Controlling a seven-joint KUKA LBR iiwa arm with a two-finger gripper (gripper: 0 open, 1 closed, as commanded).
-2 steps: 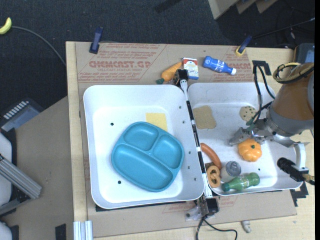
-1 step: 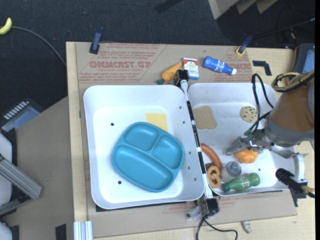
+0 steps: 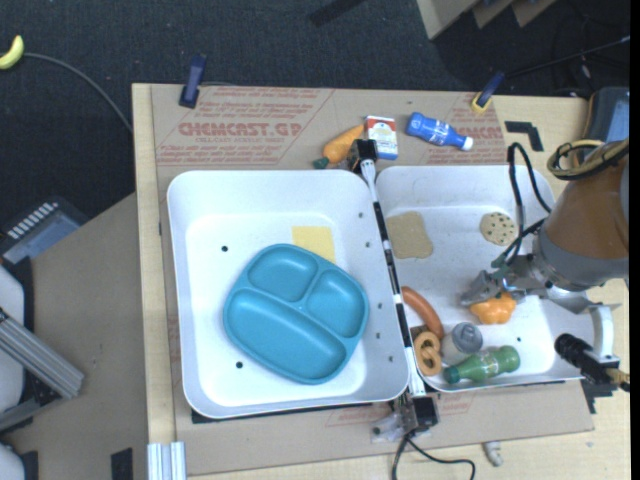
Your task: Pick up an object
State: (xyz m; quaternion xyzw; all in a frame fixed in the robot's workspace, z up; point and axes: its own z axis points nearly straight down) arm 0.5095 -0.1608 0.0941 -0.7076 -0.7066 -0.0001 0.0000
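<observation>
nearest me in the right bin (image 3: 455, 193) lie a green bottle (image 3: 483, 364) and a hot dog (image 3: 423, 311). just beyond, my gripper (image 3: 487, 288) hangs over an orange toy (image 3: 494, 310); grip state unclear. i judge grasping underway; next, lift straight.

Evenly and brightly lit from above, with mild glare washing out the two shallow white plastic bins (image 3: 200, 268) and only soft, short shadows beneath the moulded blue divided tray (image 3: 295, 313). Slightly soft and grainy throughout, darkest across the charcoal floor (image 3: 100, 28) beyond the counter (image 3: 260, 118).
</observation>
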